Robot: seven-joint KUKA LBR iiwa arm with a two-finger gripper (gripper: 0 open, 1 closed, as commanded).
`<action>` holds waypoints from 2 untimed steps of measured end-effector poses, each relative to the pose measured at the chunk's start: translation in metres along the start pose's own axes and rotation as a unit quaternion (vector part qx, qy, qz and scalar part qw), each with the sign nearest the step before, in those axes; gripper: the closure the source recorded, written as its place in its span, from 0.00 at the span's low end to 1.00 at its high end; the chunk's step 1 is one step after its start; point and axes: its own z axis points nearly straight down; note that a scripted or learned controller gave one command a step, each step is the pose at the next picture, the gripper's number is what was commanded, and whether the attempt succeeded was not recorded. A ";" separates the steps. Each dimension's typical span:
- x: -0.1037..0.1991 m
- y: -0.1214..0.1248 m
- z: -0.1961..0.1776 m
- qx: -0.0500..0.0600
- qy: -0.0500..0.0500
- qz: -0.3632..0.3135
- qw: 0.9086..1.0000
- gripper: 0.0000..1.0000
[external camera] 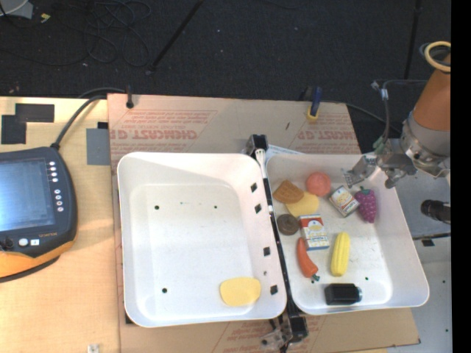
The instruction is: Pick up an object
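Gripper (362, 170) poised over right bin's (412, 271) far rim, near small can (343, 200) and grapes (366, 204); jaw state unclear. Yellow slice (240, 291) alone in left bin (140, 197).

A yellow, flat oval piece (240, 291) lies alone near the front edge of the left bin (140, 197). The right bin (408, 271) holds a pink ball (319, 184), brown bread-like piece (288, 193), small can (343, 200) on its side, purple grapes (366, 205), carton (315, 232), orange carrot (307, 257), yellow corn (340, 254) and black block (342, 293).
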 end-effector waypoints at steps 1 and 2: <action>0.023 0.024 0.117 0.009 0.003 -0.003 1.000 0.00; 0.065 0.011 0.111 0.001 0.000 0.000 1.000 0.00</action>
